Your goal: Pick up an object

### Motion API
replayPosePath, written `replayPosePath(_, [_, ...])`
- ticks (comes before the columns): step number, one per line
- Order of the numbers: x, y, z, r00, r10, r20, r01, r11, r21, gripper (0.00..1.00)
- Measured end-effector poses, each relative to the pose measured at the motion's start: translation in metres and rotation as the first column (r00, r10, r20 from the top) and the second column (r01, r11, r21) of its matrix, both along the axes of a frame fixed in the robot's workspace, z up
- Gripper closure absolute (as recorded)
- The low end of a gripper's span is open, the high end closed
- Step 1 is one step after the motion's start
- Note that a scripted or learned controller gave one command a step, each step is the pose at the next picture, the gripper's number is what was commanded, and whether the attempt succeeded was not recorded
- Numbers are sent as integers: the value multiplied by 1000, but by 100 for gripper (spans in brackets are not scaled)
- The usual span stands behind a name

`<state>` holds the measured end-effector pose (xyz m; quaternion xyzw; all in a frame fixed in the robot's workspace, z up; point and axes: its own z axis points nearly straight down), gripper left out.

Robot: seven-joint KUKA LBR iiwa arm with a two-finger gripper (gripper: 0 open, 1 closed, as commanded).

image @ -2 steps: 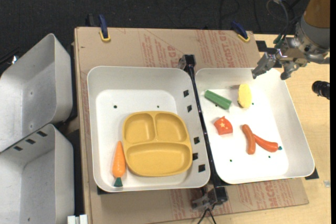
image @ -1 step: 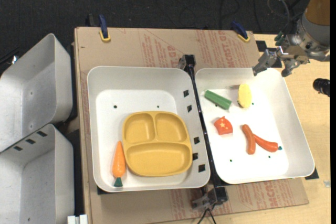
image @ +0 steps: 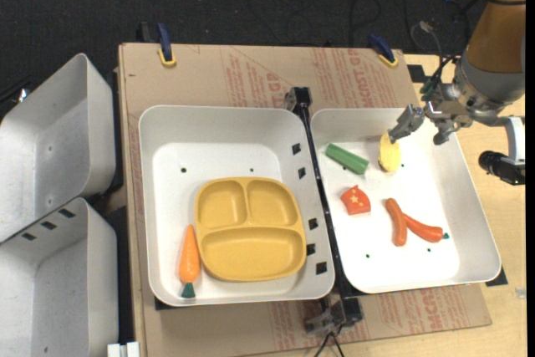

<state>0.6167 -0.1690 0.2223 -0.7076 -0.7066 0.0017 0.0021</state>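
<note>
The grey arm (image: 495,38), banded in orange above the wrist, is seen reaching in from the right. Its hand (image: 425,126) is held low, with the two fingers spread apart and nothing gripped between them.

A divided plate (image: 250,230) with a carrot (image: 190,256) at its left is contained in the left bin (image: 159,130); four small items are scattered in the right bin (image: 468,205).
</note>
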Motion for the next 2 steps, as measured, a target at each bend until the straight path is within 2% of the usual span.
replayPosePath(1, [2,6,-62,1000,1,1,-1,1000,0,0])
replayPosePath(2, [-1,3,-106,1000,0,3,0,1000,0,0])
